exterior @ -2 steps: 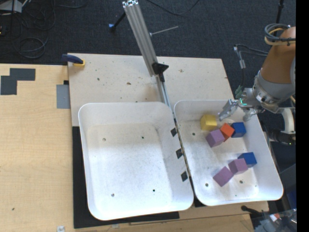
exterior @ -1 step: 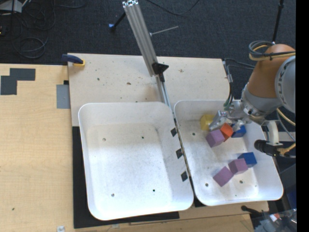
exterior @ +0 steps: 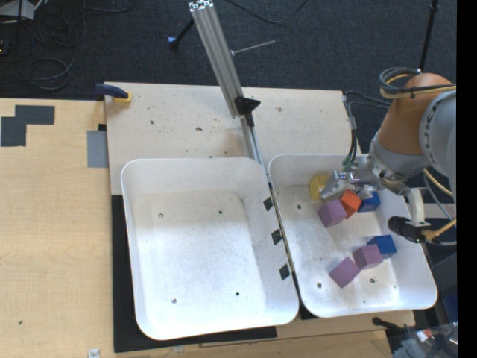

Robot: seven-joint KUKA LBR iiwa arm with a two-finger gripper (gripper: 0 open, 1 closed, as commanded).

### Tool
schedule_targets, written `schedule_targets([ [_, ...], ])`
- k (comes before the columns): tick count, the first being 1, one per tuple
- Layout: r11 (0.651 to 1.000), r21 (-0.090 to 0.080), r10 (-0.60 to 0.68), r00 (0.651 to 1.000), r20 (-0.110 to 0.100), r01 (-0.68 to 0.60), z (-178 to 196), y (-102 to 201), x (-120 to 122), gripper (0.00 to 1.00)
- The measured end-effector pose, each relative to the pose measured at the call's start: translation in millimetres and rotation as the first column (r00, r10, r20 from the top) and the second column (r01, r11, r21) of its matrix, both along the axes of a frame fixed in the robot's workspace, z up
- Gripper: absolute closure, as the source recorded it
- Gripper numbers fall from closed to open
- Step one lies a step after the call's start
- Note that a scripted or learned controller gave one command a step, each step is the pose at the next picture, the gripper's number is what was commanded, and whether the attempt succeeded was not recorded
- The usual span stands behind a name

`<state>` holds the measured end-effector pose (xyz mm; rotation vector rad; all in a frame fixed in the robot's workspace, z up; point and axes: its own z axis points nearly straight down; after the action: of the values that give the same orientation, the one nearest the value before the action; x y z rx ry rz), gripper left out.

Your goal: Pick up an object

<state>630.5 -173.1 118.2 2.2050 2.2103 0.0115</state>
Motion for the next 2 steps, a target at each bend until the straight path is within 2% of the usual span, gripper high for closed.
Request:
schedule_targets([
  [1, 1.0, 0.0, 0.0, 1.0, 0.001, 0.0, 10.4, -0.4, 0.8, 1.0],
  [2, 1.0, 0.008, -0.002, 1.0, -0.017, 0.002, 55.4, -1.8, -4.9, 1.0],
])
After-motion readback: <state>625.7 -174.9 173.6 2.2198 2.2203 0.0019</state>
